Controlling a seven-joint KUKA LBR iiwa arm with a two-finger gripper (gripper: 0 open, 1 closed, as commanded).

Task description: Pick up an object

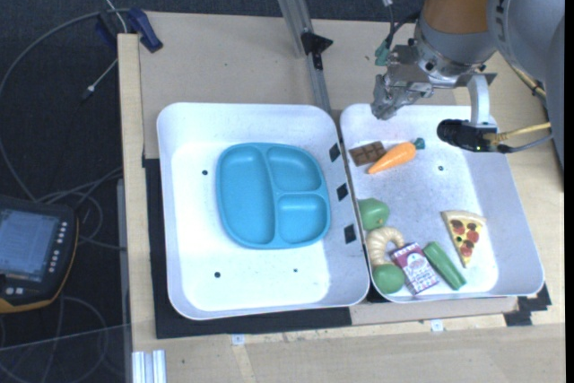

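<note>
Over the far corner of the right bin [502, 220] our gripper [387, 106] hangs; we cannot tell how it is set. We judge we are on the approach: the carrot [395, 158] and chocolate bar [366, 153] lie just below, so next comes a short descent

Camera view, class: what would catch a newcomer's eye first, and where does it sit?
The blue divided plate stands out, lying alone in the left white bin. Next comes the orange carrot near the top of the right bin, beside a brown chocolate bar. Above them hangs the arm's tool.
</note>
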